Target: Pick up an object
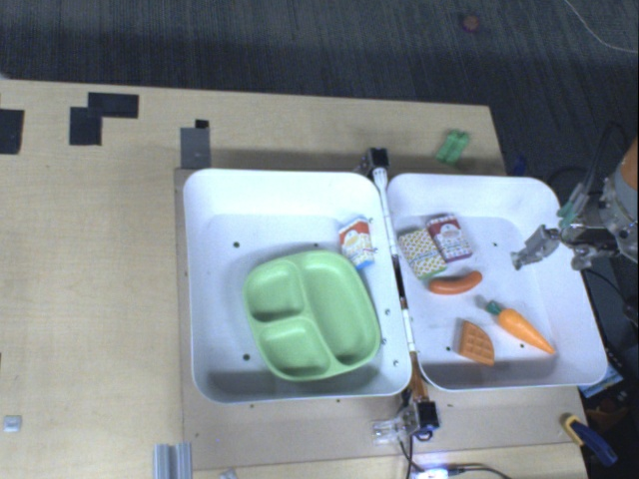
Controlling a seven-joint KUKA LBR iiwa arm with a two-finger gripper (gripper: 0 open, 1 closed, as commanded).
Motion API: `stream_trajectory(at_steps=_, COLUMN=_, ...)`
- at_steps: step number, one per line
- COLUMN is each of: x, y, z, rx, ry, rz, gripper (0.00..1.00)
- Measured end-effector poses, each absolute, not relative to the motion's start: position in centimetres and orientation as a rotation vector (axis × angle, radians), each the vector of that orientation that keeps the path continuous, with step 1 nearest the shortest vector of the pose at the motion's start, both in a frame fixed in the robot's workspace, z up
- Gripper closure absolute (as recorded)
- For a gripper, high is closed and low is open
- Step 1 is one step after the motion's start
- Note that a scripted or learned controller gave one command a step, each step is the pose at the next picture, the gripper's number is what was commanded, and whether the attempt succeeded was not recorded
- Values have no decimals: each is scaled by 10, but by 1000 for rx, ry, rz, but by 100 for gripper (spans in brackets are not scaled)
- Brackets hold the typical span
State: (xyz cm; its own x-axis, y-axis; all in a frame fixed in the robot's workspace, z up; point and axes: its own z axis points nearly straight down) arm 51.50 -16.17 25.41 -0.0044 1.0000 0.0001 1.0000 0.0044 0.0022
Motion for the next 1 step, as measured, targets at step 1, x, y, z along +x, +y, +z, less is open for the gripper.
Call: stream_trajectory(at_steps=1, x=535, y=-150, z=86, rx=2214, ry=2220, rz=7, gripper=0)
